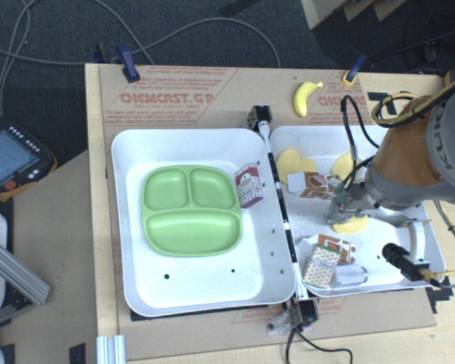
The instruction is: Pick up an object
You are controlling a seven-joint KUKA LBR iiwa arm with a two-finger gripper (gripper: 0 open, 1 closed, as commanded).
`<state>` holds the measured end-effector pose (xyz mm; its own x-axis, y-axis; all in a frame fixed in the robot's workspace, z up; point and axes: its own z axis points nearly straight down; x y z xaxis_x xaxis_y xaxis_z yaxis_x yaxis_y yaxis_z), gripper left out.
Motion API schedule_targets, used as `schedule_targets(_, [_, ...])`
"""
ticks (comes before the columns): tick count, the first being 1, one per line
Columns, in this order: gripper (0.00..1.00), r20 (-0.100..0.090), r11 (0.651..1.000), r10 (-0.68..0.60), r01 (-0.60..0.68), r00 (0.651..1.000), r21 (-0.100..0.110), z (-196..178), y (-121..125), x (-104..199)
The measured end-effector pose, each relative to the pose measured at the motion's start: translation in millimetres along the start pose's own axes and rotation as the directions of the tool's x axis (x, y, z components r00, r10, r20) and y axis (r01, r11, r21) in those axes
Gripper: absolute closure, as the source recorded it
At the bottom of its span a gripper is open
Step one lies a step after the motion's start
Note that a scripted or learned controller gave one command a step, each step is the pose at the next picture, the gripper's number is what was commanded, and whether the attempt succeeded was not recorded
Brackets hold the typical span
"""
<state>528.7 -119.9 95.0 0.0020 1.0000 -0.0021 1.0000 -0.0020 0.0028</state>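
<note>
left bin [129, 203]: green tray [191, 211], small carton [248, 185] at its right edge
right bin [318, 136]: cluttered, yellow piece [352, 223] right under gripper [341, 207]
gripper: low over yellow piece, open/closed can't tell
risk: flat piece slips, or neighbouring packets [327, 258] get nudged

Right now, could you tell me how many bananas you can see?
1. The banana lies on the bench above the right bin, outside both bins. Other yellow pieces sit in that bin near the gripper; the arm may hide more.
</note>
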Motion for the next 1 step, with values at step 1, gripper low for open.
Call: schedule_targets(1, [0.0, 0.0, 1.0, 0.0, 0.0, 1.0, 0.0, 0.1, -0.1, 0.0])
